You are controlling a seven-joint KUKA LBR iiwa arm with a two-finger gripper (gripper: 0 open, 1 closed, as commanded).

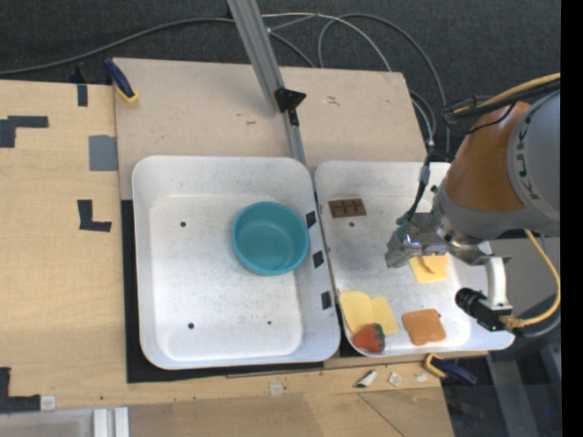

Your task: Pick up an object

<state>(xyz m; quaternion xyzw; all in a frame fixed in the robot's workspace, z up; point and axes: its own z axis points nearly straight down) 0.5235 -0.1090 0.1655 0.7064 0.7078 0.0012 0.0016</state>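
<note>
My gripper (402, 249) hangs low over the middle of the right bin (364, 182), reaching in from the right under the orange wrist band. A yellow cheese slice (430, 267) lies right beside it, partly under the wrist. Near the bin's front lie a yellow piece (366, 309), a red strawberry (368, 337) and an orange-brown toast piece (424, 326). A small brown chocolate bar (346, 208) sits at the back of the bin. I see nothing between the fingers.
A teal bowl (270, 237) stands in the left bin (164, 271) near its right side. A grey metal pole (260, 48) slants down to the divide between the bins. Cables run behind the bench and beside the arm.
</note>
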